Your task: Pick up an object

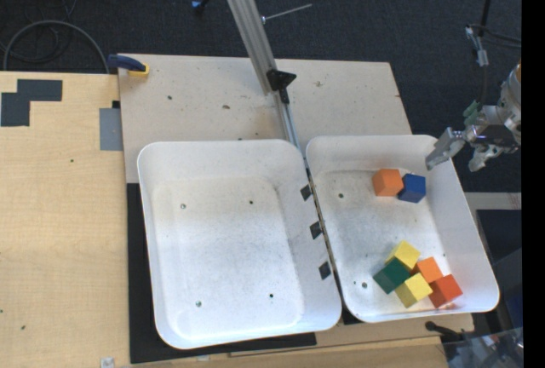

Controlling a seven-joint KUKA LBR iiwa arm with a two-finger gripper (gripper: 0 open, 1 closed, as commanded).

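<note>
The right bin (456,213) holds several coloured cubes. An orange cube (387,182) and a blue cube (413,187) touch each other near its far side. At the near corner a cluster packs together a yellow cube (406,255), a green cube (392,275), a second yellow cube (415,290), an orange cube (429,269) and a red cube (445,290). My gripper (460,153) hovers over the bin's far right rim, up and to the right of the blue cube. Its fingers are spread open with nothing between them.
The left bin (170,187) lies beside the right one, with black clips (313,228) along the shared rim. A slanted aluminium bar (255,34) rises behind the bins. A blue and yellow clamp (129,65) sits at the board's far left corner.
</note>
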